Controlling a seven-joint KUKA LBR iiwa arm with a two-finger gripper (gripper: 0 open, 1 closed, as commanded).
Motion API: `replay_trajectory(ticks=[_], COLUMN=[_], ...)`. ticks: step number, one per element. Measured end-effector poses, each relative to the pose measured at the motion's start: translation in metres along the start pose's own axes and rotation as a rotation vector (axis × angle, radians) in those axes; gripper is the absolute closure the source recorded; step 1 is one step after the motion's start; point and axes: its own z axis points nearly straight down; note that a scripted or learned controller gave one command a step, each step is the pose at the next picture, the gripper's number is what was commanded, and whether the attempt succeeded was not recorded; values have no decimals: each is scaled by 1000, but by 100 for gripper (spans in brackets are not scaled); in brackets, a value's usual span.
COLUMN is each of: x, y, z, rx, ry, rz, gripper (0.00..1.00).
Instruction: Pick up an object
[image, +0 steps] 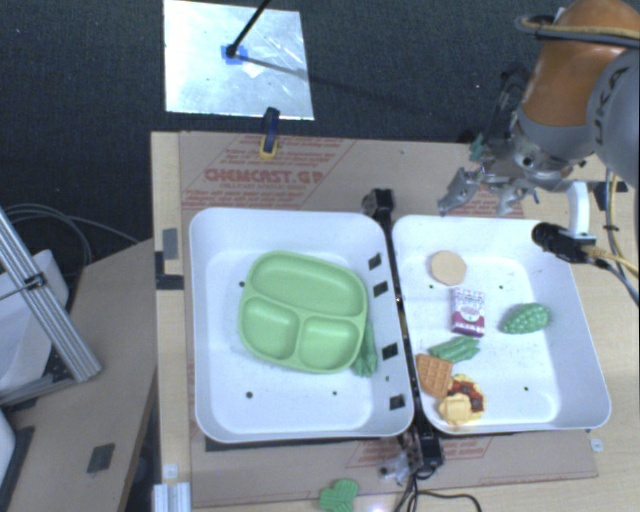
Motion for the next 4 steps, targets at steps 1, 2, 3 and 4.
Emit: replay_trajectory(ticks=[1, 2, 3, 4], x=[-97, -125, -89, -62], y=[2, 2, 3, 2], z=[74, 93, 76, 166], rx=[-1, -1, -2, -1], ry=[-1, -2, 0, 2], rz=[6, 4, -4, -2], gripper=[0, 0, 0, 0])
